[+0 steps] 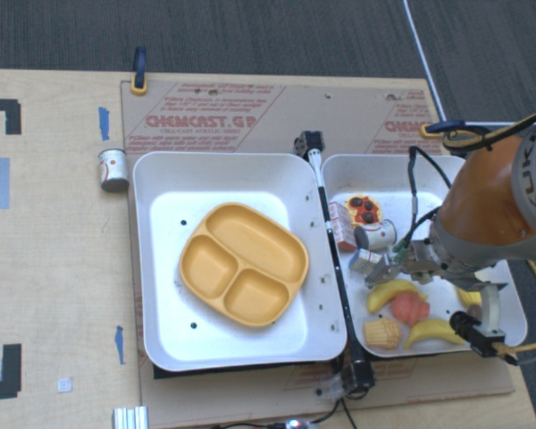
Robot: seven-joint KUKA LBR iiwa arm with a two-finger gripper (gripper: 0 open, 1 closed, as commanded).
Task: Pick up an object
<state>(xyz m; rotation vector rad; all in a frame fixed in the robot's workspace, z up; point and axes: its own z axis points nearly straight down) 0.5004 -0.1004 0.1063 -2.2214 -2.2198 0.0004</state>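
Camera view, near edge: a corn cob (381, 332) and a yellow banana (435, 331) lie against the right bin's (429, 166) front wall, at about six o'clock in that bin.
Other toys: a pinkish-red fruit (410, 307) sits just behind them, touching a second banana (390, 291) at its ten o'clock; a small pizza slice (364, 208) and a wrapped packet (340, 223) lie toward eleven o'clock.
Why so placed: the toys look tipped in loose, a jumble for the arm to choose from, crowded into the bin's near half.
Left bin (161, 172): holds one yellow divided plate (243, 264), lying flat at its centre, likely the place for dropped items.
Bench extras: a small can (113, 169) lies outside the left bin at ten o'clock.
Arm: the orange band (484, 206) hangs over the right bin's three o'clock side.
Claw: the gripper (373, 259) points toward nine o'clock, low among the toys beside the second banana; its metal parts blur together, so I cannot tell how wide it stands or whether it holds anything.
Task's thing: no object looks lifted; the nearest candidates are that banana and the red fruit.
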